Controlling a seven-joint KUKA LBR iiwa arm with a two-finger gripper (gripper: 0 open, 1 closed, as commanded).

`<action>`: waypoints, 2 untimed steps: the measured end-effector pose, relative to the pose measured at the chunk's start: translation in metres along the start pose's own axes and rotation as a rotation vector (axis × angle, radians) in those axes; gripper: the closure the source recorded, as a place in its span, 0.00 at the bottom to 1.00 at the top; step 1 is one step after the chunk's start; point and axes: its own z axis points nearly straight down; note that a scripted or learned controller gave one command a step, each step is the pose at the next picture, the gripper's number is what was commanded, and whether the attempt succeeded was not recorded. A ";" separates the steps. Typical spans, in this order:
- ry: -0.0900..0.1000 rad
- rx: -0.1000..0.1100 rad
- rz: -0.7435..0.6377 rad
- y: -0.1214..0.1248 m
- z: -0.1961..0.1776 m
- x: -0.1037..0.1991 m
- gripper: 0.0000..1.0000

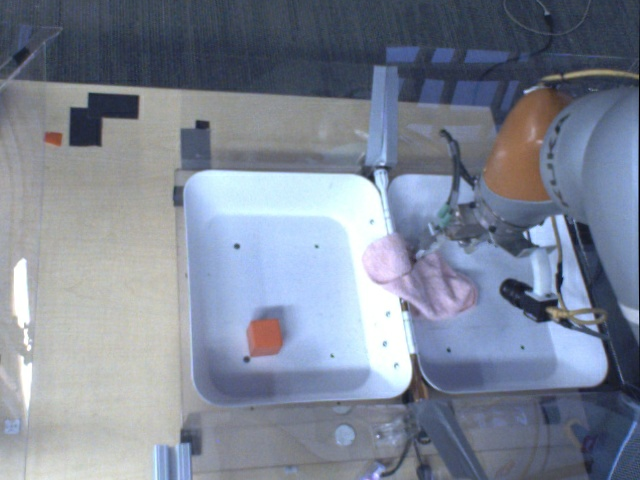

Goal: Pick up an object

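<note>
- We see the pink cloth point(420, 277) draped over the divide between the left bin point(200, 268) and right bin point(520, 368).
- Our end effector point(440, 240) touches its upper edge; grip we cannot tell.
- An orange block point(265, 337) sits in the left bin.

A soft pink cloth point(418, 277), perhaps a sock, lies crumpled and draped over the shared rims between the two bins, its rounded end in the left bin's right edge, the rest in the right bin. A small orange block point(265, 337) sits near-left in the left bin, well apart from it.
</note>
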 end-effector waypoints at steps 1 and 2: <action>-0.005 -0.010 -0.290 -0.090 0.004 -0.013 0.00; -0.004 -0.018 -0.292 -0.087 -0.008 -0.012 1.00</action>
